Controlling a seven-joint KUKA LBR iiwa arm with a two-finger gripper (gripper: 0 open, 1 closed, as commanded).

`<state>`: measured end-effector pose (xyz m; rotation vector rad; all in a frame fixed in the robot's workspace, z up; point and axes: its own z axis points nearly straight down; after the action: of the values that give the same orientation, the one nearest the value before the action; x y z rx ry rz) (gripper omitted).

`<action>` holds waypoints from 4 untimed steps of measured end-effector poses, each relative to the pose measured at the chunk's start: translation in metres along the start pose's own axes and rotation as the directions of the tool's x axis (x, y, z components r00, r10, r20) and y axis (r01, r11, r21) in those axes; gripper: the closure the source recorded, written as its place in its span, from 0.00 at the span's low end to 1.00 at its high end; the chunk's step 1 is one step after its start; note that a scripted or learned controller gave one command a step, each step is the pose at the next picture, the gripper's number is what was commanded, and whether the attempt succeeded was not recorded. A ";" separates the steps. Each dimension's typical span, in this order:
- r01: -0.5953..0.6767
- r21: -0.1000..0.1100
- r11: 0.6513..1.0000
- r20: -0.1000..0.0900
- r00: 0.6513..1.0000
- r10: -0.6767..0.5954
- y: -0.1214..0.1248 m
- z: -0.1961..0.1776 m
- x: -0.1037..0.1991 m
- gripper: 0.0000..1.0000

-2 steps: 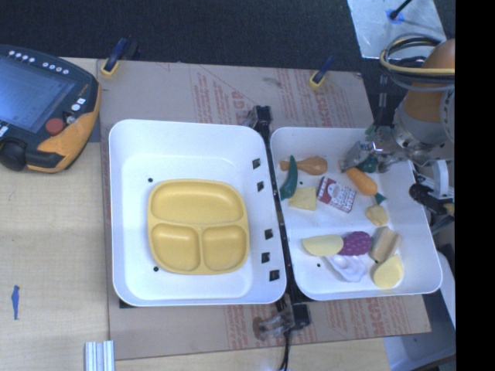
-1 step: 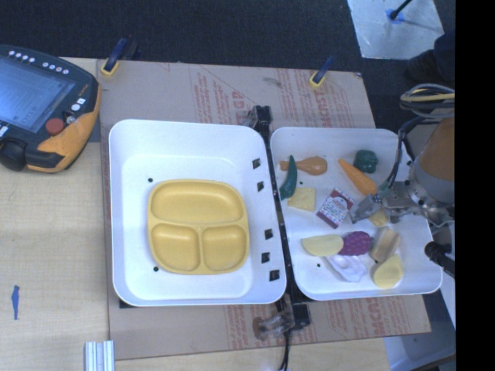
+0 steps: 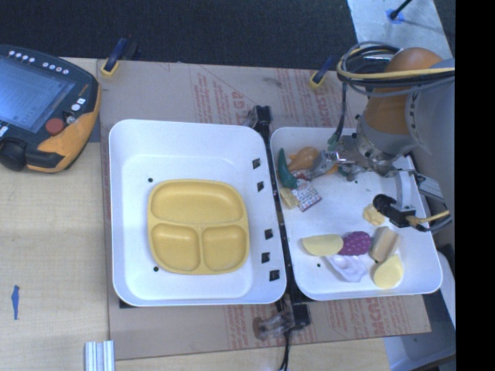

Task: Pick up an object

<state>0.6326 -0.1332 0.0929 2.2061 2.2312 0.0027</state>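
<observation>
My gripper (image 3: 340, 163) hangs low over the far part of the right bin (image 3: 418, 284). It is just right of an orange rounded piece (image 3: 305, 158) and seems close to touching it. Nothing shows held in it. A dark green piece (image 3: 286, 171) lies beside the orange one against the bin's left wall. A checkered packet (image 3: 308, 198) and a small yellow piece (image 3: 288, 199) lie just in front of them. Nearer the front lie a pale yellow oval (image 3: 322, 244), a purple lump (image 3: 356, 243), a white crumpled thing (image 3: 348, 267), a tan block (image 3: 383, 243) and a yellow wedge (image 3: 389, 271).
The left bin (image 3: 128, 207) holds a yellow divided plate (image 3: 198, 226). A small yellow bit (image 3: 373, 216) lies mid-right in the right bin. A teach pendant (image 3: 42, 107) rests on the bench at far left. The arm's grey body (image 3: 418, 114) covers the right bin's far right corner.
</observation>
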 end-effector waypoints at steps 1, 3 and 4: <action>-0.002 0.018 1.000 0.002 1.000 0.002 0.023 0.001 0.029 0.00; -0.006 0.018 1.000 0.004 1.000 0.006 0.022 0.002 0.033 0.00; -0.005 0.018 1.000 0.004 1.000 0.005 0.022 0.002 0.033 0.00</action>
<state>0.6539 -0.1001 0.0912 2.2181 2.2331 -0.0210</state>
